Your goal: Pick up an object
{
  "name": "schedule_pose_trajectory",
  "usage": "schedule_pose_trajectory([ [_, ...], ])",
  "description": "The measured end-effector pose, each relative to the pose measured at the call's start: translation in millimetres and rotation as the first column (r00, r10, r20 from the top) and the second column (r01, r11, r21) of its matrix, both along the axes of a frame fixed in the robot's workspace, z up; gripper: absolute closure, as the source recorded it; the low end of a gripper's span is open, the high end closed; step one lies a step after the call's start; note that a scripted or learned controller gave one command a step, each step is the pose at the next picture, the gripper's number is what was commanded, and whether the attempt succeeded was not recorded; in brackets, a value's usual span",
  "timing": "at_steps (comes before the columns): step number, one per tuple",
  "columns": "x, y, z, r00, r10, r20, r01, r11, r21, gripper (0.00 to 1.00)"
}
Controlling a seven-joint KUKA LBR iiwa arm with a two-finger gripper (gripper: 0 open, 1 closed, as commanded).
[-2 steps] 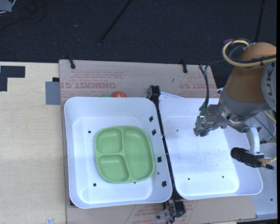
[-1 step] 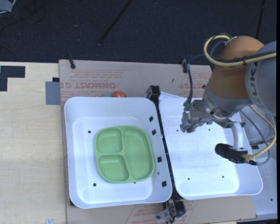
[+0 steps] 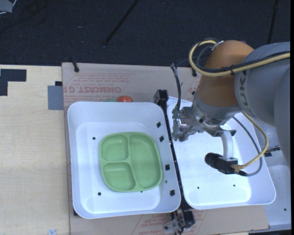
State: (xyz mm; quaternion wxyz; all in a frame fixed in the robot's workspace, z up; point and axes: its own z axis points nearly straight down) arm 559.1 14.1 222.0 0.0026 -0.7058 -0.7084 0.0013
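Reaching over the right bin (image 3: 225, 190), the gripper (image 3: 182, 130), whose finger state I cannot tell, sits near the dividing wall, well apart from the green divided plate (image 3: 131, 161) in the left bin (image 3: 83, 131), so a descent here could strike the rim.

The grey KUKA arm (image 3: 264, 82) reached in from the right side of the camera view, its thick link slanting down toward the left. Its orange band (image 3: 225, 72) bulged above the wrist, with a yellow cable (image 3: 206, 65) looped over the top of it and trailing down the far side. Below the band, the grey metal wrist block (image 3: 196, 121) hung over the upper left part of the right-hand bin, near the edge where the two bins met. The two-finger gripper (image 3: 181, 131) pointed downward there, mostly hidden under the wrist.
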Motion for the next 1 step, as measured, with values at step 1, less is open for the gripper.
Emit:
schedule_pose_trajectory([
  [1, 6.7, 51.0, 10.8, 1.0, 0.001, 0.003, -0.001, 1.0, 0.0, 1.0],
])
